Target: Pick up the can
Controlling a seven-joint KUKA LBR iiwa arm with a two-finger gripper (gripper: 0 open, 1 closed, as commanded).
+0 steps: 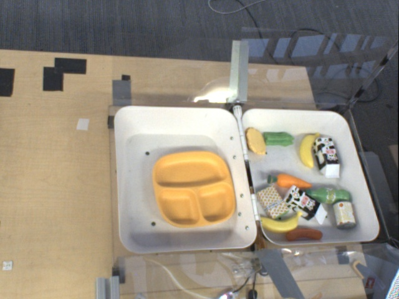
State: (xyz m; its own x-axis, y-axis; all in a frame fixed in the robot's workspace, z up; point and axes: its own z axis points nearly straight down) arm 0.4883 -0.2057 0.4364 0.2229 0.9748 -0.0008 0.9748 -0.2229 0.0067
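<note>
Nothing of the task is done, as far as I can judge. The can [344, 215] stands upright on the floor of the right bin [283, 161], in that bin's near right corner, close against both walls there. Nothing is lifting it or touching it from above. So the whole job is left: reach it, close on it, raise it clear.

Whether my pincer stands wide or narrow I cannot tell, and so I cannot place the can against it with any exactness. My arm comes in from the right, so I judge the can to be on the side of the right bin closest to my approach (a short reach, if that holds).

Its neighbours in the right bin matter more. A green bottle [330, 196] lies on its side just behind the can, towards the bin's middle, touching it or very nearly. A cow-patterned carton [302, 202] lies further in, towards the bin's centre, apart from the can. The can's top and its wall-side flank look free, so a grasp from above seems the likely way in.
</note>
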